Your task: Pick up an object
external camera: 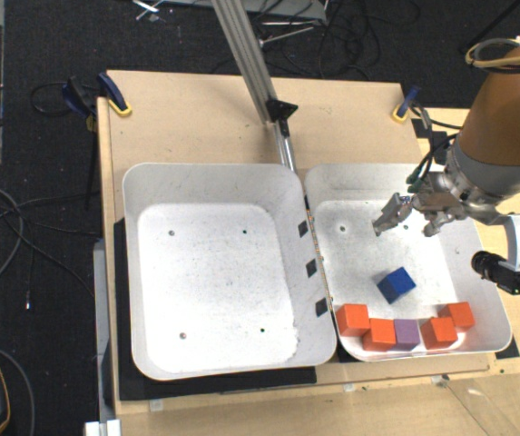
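**Gripper poised open above the right bin, nothing yet taken**

Gripper (411, 216) hung over the upper half of the right bin (350, 182), its two fingers spread apart with nothing between them. You would have seen the arm (505, 125) coming in from three o'clock, its orange band just above the wrist.

Judging by that pose, the task stood at the approach step: no object had been grasped, and the pick itself was still to do. The nearest candidate was the blue cube (396, 284), lying alone on the bin floor at about six o'clock from the gripper, near but clearly apart from it. For the next move you would want the gripper carried toward six o'clock, squared to the cube's faces, which sat turned at an angle to the bin walls, then lowered so the fingers straddled it before closing.

Counting the objects: one blue cube; four orange blocks (353, 318); one purple block (407, 332). The orange and purple ones were packed in a row against the bin's near wall, touching or nearly touching one another, which I judge would have made them harder to grip than the free-standing blue one. Two white bins sat side by side on the surface (196, 116); the left bin (151, 184) lay at nine o'clock from the right one.
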Available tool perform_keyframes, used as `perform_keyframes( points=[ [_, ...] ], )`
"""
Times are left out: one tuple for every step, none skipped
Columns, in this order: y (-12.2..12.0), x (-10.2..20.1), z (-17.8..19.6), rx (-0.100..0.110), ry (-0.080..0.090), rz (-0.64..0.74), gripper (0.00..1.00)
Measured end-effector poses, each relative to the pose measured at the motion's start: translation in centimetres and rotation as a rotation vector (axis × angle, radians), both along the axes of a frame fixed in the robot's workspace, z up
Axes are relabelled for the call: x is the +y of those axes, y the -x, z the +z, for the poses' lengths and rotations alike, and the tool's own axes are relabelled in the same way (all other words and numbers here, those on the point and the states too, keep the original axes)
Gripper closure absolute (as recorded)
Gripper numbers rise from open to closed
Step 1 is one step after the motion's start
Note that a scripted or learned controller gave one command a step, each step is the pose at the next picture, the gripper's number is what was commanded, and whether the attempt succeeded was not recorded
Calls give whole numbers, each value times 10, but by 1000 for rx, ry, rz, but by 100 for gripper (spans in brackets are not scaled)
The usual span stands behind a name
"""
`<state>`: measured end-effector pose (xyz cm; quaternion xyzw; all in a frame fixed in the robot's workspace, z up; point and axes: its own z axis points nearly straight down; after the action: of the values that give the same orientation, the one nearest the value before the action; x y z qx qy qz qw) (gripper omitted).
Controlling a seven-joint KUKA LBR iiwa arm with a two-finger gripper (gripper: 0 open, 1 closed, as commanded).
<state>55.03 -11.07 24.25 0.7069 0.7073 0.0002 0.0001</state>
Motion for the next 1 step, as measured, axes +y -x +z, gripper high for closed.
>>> perform_keyframes(
  points=[
    [33,-43,-145,8,0,-4,0]
  ],
)
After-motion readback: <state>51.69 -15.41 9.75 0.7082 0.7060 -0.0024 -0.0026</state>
